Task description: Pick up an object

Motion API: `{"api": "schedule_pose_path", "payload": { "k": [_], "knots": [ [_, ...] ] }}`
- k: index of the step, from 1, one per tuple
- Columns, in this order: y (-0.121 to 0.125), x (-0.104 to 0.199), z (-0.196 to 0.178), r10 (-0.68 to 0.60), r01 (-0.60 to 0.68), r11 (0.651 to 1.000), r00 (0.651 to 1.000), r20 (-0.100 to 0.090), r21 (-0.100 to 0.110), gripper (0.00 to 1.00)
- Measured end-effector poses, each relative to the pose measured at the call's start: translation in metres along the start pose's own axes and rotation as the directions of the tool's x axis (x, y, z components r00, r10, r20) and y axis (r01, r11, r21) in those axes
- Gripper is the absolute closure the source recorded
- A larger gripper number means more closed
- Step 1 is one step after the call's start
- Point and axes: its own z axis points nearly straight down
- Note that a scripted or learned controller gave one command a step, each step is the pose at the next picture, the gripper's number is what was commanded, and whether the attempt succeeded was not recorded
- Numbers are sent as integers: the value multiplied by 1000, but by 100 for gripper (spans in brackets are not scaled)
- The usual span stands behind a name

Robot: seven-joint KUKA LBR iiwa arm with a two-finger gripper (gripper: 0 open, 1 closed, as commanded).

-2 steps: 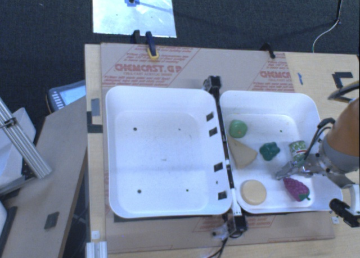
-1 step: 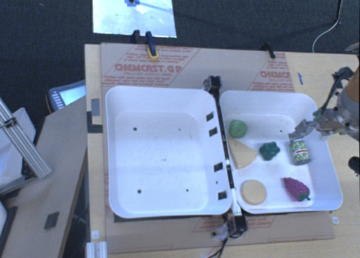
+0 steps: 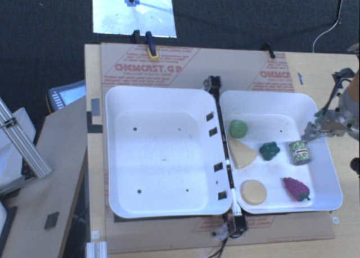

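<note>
The right bin [image 3: 281,108] holds several small items. A green ball [image 3: 238,129] lies at its left, with a pale yellow wedge [image 3: 242,153] below it. A dark green piece [image 3: 269,150] sits mid-bin, a tan disc [image 3: 253,191] near the front, and a magenta grape-like piece [image 3: 296,189] at the front right. A small can with a green label [image 3: 300,152] stands by the right wall. My gripper [image 3: 311,134] hangs at the bin's right edge, just above and right of the can, with nothing seen held in it.
The left bin [image 3: 160,102] is beside the right one, with black clips along the shared divider [image 3: 221,155]. Both bins rest on a cardboard sheet [image 3: 169,63]. A metal plate [image 3: 134,4] lies beyond the bench.
</note>
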Motion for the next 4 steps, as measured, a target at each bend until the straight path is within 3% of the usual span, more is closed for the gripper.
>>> {"api": "schedule_pose_path", "payload": {
  "k": [1, 2, 3, 4],
  "knots": [
    [-17, 64, -129, -5, 5, 1000, 1000, -1, -11, 100],
    [-44, 143, -303, -5, 5, 1000, 1000, -3, -17, 100],
    [-46, 214, -131, -4, 4, 1000, 1000, -3, 19, 100],
    [-43, 261, -257, -3, 3, 1000, 1000, -6, -10, 100]
  ]
}}
